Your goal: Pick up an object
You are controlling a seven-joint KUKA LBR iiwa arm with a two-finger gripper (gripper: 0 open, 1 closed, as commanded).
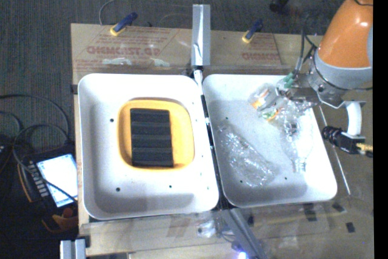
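Note:
In the right bin (315,191) lie several clear plastic things. A crumpled clear bottle (245,154) rests near the bin's middle. A clear stemmed cup (294,130) lies toward the right wall. A small clear piece with orange bits (265,100) sits at the back. My gripper (295,87) hangs low over the back right of this bin, just right of the orange-flecked piece and above the cup's bowl. The grey and orange wrist (348,33) rises behind it.
The left bin (97,148) holds a yellow tray (185,130) with a black ribbed block (150,137) in it. A metal divider post (200,39) stands at the back between the bins. Two blue-and-yellow clamps (123,23) grip the bench's far edge.

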